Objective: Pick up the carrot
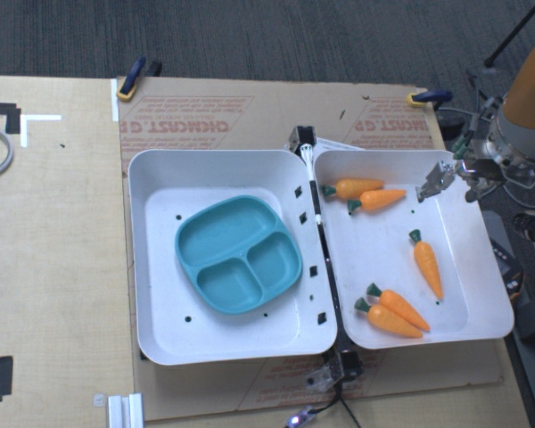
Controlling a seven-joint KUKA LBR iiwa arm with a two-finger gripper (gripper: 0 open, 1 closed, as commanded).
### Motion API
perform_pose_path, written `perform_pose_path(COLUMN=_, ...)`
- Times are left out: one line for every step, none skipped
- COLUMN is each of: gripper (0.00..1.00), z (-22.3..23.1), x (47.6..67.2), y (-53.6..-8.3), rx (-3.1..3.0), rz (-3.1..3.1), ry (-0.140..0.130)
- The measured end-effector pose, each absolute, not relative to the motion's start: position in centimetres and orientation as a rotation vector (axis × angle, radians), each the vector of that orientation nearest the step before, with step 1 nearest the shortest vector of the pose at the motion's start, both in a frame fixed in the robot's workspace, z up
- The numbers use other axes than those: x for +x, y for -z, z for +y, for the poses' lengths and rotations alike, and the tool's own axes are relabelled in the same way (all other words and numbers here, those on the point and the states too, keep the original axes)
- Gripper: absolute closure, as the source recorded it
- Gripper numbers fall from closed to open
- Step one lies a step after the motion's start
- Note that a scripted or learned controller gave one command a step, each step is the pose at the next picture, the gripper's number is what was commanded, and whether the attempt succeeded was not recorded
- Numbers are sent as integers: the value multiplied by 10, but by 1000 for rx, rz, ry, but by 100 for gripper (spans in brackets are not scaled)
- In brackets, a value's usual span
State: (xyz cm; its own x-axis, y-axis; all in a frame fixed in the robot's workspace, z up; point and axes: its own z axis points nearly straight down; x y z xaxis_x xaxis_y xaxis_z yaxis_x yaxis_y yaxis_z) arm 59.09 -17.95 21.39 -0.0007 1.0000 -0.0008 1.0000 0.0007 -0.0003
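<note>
Several orange carrots lie in the right bin. Two of them sit side by side near its back left corner, one carrot just behind another carrot. A third carrot lies alone toward the right wall. Two more carrots rest together at the front. My gripper hovers over the bin's back right corner, to the right of the back pair and apart from them. It is open, with nothing between its fingers.
The left bin holds a blue divided plate. Clamps join the bins along the middle wall. Brown cardboard lies under both bins. Cables and the arm crowd the right edge.
</note>
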Motion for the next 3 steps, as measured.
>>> perform_pose_path(gripper=0, z=-171, x=576, y=-92, rx=2223, rz=2220, ry=1)
perform_pose_path(gripper=0, z=-186, x=540, y=-93, rx=2223, rz=2220, ry=0)
perform_pose_path(gripper=100, z=-187, x=540, y=-102, rx=2224, rz=2218, ry=0)
